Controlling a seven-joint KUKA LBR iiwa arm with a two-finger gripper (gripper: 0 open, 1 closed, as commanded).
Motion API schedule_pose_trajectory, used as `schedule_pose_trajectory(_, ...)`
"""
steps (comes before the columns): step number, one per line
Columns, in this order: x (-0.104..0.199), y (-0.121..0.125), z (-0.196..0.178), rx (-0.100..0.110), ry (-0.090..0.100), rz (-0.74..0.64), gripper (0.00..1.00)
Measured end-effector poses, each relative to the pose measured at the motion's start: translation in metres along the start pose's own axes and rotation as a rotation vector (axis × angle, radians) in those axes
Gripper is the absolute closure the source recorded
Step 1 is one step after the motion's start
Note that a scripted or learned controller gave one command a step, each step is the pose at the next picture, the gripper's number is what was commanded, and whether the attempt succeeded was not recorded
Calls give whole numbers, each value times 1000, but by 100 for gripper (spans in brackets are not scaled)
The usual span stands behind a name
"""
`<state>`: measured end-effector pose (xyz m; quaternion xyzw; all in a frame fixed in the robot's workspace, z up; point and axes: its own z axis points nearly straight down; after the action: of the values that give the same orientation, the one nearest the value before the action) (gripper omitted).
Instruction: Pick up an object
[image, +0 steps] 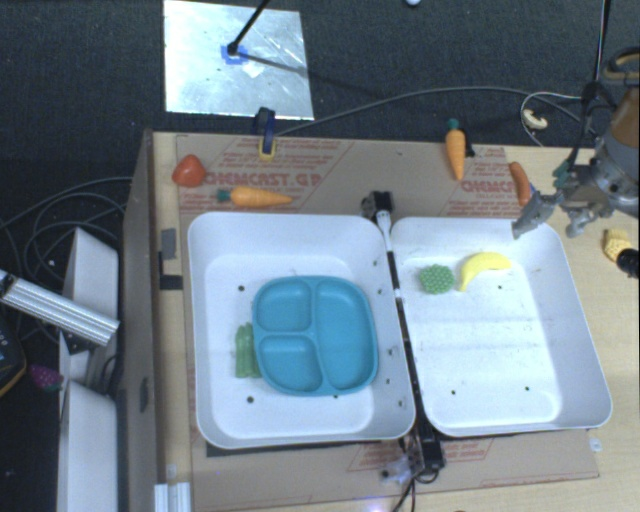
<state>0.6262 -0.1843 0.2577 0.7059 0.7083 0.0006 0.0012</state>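
Now nothing is being held by the claw (548, 212); it is being kept wide at the far right corner of the right bin (520, 400). Nearby, a banana (483, 267) is lying beside a green ball (436, 279). Probably light and smooth, the banana is best gripped across its middle.

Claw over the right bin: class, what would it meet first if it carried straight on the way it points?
Probably the right bin's bare white floor near its far corner; the banana lies left of that line, though depth is unclear.

Yellow banana (484, 267) lying flat, right bin upper part; green bumpy piece (436, 279) just beside, left.
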Motion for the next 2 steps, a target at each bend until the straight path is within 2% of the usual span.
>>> schedule_pose_trajectory(1, 11, 24, 100, 3, 1, -1, 0)
schedule_pose_trajectory(2, 24, 40, 163, -1, 0, 0, 0)
